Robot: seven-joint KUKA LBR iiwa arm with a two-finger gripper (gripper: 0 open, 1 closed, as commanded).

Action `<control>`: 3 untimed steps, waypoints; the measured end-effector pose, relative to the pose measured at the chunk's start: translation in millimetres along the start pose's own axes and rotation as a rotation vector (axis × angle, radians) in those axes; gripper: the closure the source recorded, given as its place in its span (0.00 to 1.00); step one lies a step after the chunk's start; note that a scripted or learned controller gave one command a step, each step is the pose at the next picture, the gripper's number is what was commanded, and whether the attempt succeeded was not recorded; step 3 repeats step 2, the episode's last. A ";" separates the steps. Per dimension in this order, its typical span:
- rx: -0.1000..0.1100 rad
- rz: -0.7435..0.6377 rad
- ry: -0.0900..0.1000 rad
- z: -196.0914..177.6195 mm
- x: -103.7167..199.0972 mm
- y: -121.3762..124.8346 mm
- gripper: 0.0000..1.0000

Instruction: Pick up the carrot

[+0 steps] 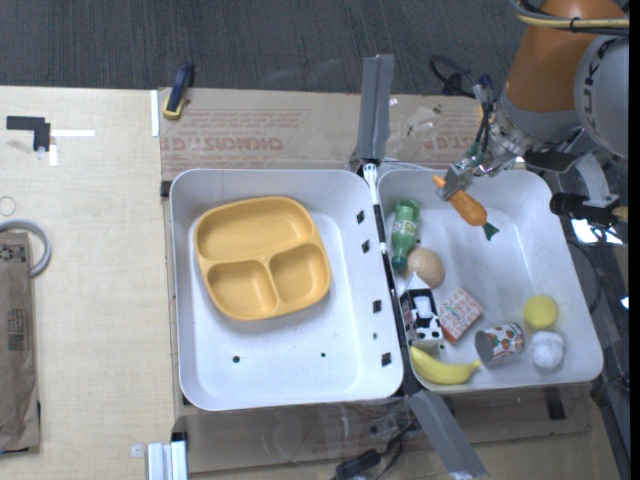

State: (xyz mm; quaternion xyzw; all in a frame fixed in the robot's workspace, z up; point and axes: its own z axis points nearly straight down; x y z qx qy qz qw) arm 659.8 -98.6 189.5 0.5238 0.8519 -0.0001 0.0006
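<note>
Left bin (190,298) is carrying a yellow divided plate (262,256), three compartments, nothing in them. Right bin (575,298) is holding the clutter: green bottle (403,230) upright-ish against the divider wall, a tan egg-shaped thing (427,265) just below it, a black-and-white cow-print item (423,320), a small pink box (461,314), a banana (443,369) along the near edge, a printed cup (499,342) on its side, a yellow ball (541,312) and a white ball (547,349) near the right corner.

Carrot (468,208) is sitting toward the far end of the right bin, tilted, green stub pointing down-right, well apart from the other items. Gripper (462,177) is hanging right at the carrot's upper orange end, fingers looking pinched narrow on that tip, so it reads as gripping the carrot by its end.

Handling guess: toy carrot, likely light, stiff, smooth plastic, a bit slippery and tapered. An end grip is risking swing or slip-out; mid-body across the thicker part would be holding safer.
</note>
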 end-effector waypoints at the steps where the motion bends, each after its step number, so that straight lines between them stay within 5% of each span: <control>1: 0.002 -0.035 0.001 48.2 -2.0 -2.0 1.00; 2: 0.002 0.108 0.000 -1.1 37.2 -0.9 1.00; 3: 0.002 0.108 0.000 -1.1 37.2 -0.9 1.00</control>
